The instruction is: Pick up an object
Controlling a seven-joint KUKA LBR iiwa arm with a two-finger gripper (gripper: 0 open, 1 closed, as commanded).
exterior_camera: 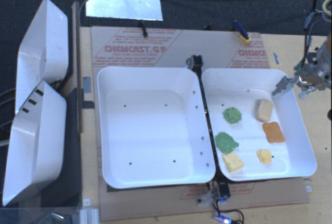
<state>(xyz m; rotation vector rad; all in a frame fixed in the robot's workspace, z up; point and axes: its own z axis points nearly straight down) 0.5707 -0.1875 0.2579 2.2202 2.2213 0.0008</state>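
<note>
White right bin [298, 137] holds six small food pieces. The tool [287, 85], its grip state unclear, hovers at the far-right rim and could strike that rim descending.

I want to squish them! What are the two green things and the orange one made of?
The round green piece and flat green piece look soft and spongy, with a bumpy, matte surface. The orange piece looks like matte foam or rubber. The picture is too small to be sure.
</note>
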